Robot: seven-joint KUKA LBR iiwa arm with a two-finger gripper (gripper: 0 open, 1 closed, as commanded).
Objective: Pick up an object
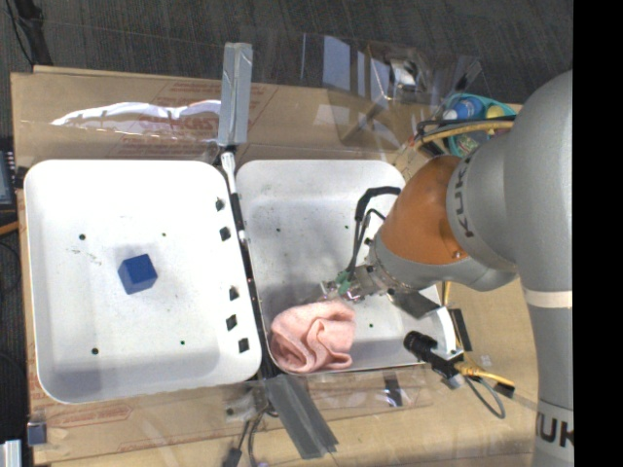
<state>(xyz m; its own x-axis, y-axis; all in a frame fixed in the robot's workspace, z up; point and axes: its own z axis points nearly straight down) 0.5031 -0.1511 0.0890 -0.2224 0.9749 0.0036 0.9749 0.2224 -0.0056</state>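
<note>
Claw (343, 286) down low in the right bin (292, 212), tip right at the top edge of the crumpled pink cloth (313, 338) — open or shut, impossible to tell from up here, and nothing seen gripped. Pink cloth bunched against the right bin's near wall, beside the divider. Over in the left bin (58, 261), small blue cube (137, 272) sitting alone mid-floor, well apart, both bins side by side on the cardboard-covered worktop (117, 115).
</note>
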